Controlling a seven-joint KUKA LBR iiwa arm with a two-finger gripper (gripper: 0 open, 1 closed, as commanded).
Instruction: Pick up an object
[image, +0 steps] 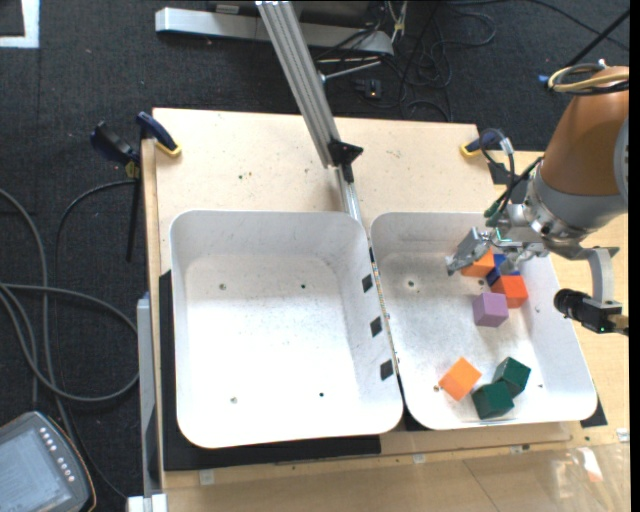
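Crowding is the main risk: the end effector (487, 250) hangs low in the right bin (420, 400), near its far right corner, over an orange block (512, 289), another orange piece (481, 266) and a purple cube (490, 309) packed close, so a grasp may nudge or slip; I cannot tell its grip. The wooden table (260, 160) stands on dark carpet (60, 100) strewn with cables.
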